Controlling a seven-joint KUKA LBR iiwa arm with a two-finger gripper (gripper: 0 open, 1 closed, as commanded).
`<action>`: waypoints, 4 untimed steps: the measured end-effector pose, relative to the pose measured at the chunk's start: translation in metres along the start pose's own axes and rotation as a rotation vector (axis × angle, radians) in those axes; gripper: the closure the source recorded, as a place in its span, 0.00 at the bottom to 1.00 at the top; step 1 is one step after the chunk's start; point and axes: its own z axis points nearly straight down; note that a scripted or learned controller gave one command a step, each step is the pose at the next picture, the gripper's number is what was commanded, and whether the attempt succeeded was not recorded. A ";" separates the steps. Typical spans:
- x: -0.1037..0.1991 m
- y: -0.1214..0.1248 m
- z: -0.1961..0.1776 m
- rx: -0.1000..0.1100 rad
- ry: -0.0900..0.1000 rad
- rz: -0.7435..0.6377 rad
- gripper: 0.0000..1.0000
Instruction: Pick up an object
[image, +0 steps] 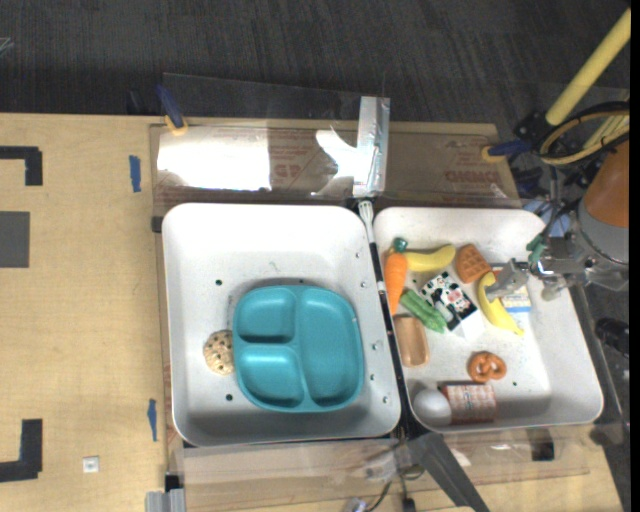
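Banana (497, 304) lying in the right bin (570, 350), curved, yellow, toward the bin's right-hand middle. Pincer (520, 274) just above its upper end, touching or nearly so; cannot tell whether spread or pressed together, and nothing seen between the tips. Arm (600, 230) reaching in from the right, orange band at the frame's edge.

Left of the banana: black-and-white patterned card (447, 297), green pea pod (424, 310), carrot (396, 277) close to the bin's left wall. Above these, a second yellow piece (430, 259) and an orange-brown lump (471, 264). Below the banana, well apart, a pretzel (486, 367); lower still, a brown can (469, 401) on its side beside a white ball (432, 403). Tan bread roll (411, 340) under the pea pod.

In the left bin (200, 240), a teal divided plate (297, 346) with a cookie (219, 352) touching its left rim. Both bins side by side on the bench (80, 300).
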 end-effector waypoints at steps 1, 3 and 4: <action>-0.009 0.001 0.076 -0.026 -0.006 0.001 0.00; -0.009 0.008 0.093 -0.031 -0.015 -0.102 0.00; -0.004 0.010 0.081 -0.034 -0.007 -0.106 1.00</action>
